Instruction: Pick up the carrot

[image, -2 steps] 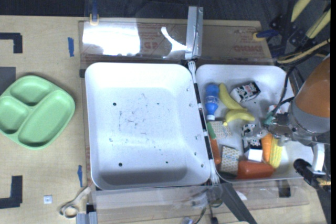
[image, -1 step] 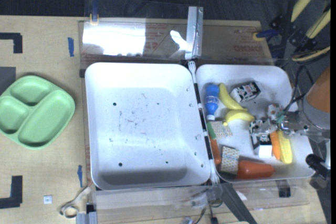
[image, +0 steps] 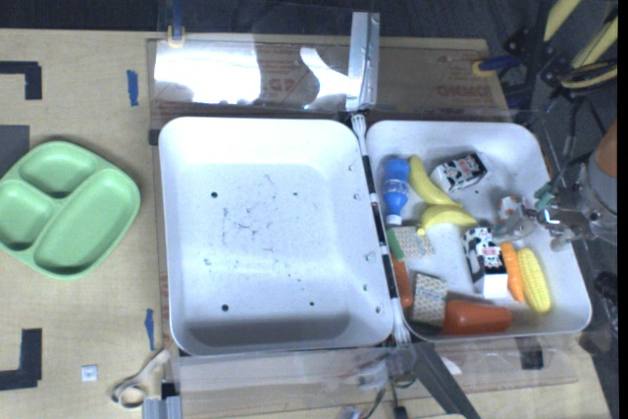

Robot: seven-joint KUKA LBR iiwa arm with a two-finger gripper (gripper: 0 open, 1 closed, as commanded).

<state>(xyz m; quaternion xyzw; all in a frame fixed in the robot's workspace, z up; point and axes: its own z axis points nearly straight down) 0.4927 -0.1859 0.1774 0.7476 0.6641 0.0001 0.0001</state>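
Observation:
The right bin (image: 564, 314) holds a small bright orange piece that looks like the carrot (image: 510, 263). It lies between a yellow corn cob (image: 535, 279) and a black-and-white packet (image: 483, 250). A longer red-orange tapered item (image: 477, 315) lies along the bin's front wall. I cannot tell for sure which of the two is the carrot. My gripper (image: 546, 211) hangs over the right side of this bin, a little behind and to the right of the orange piece. Nothing shows between it and the objects.
The right bin also contains a blue bottle (image: 395, 183), two bananas (image: 428, 183), another packet (image: 459, 171) and a speckled sponge (image: 428, 297). The left bin (image: 177, 147) sits beside it. A green divided plate (image: 67, 208) rests at the bench's left.

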